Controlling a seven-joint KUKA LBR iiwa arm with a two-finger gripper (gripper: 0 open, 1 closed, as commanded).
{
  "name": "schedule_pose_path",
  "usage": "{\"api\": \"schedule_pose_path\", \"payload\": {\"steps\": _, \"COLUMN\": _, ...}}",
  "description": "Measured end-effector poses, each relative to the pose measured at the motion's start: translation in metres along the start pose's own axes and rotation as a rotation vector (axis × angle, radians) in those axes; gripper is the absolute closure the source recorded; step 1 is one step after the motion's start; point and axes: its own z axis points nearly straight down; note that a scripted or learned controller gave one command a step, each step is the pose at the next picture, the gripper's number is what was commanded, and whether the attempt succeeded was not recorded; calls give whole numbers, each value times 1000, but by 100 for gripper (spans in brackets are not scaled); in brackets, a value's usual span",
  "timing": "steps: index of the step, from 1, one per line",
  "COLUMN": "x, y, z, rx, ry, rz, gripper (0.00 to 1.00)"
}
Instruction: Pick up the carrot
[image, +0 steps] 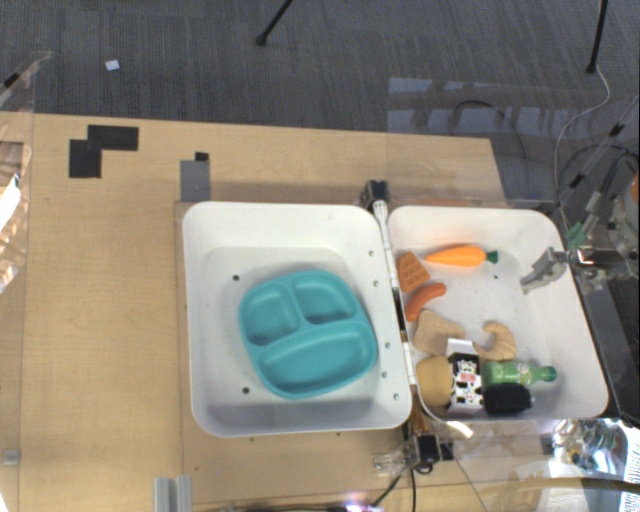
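- We see the carrot (457, 257) lying in the far part of the right bin (560, 345), just right of the divider between the two bins and well apart from the bin's right wall.
- Its long axis runs nearly left to right across the scene, with the orange body toward the left and the small green top at the right end.
- Our end effector (541, 272) sits at the right side of the same bin, close to the right wall, at about the same depth as the carrot or slightly nearer.
- We cannot tell from this view whether it is open or closed; it is small and partly lost against the white bin, and nothing shows held in it.
- From the end effector the carrot lies to the left and a little farther away, with bare bin floor between them.
- We judge that the coming move is mainly a leftward travel, and that a grasp across the carrot's short width, roughly near to far, would suit its lie.
- Nearer in the bin sit a sausage (425, 298), a green bottle (516, 374) and other play foods, clustered apart from the carrot, so we expect little crowding there.
- The left bin (215, 300) holds a teal divided plate (306, 332), apart from the task.
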Motion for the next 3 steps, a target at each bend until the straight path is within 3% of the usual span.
{"api": "schedule_pose_path", "payload": {"steps": 1, "x": 7, "y": 51, "z": 90, "rx": 9, "ry": 5, "rz": 170, "gripper": 0}}
{"api": "schedule_pose_path", "payload": {"steps": 2, "x": 29, "y": 136, "z": 184, "rx": -7, "ry": 4, "rz": 300, "gripper": 0}}
{"api": "schedule_pose_path", "payload": {"steps": 3, "x": 43, "y": 75, "z": 184, "rx": 0, "ry": 3, "rz": 501, "gripper": 0}}
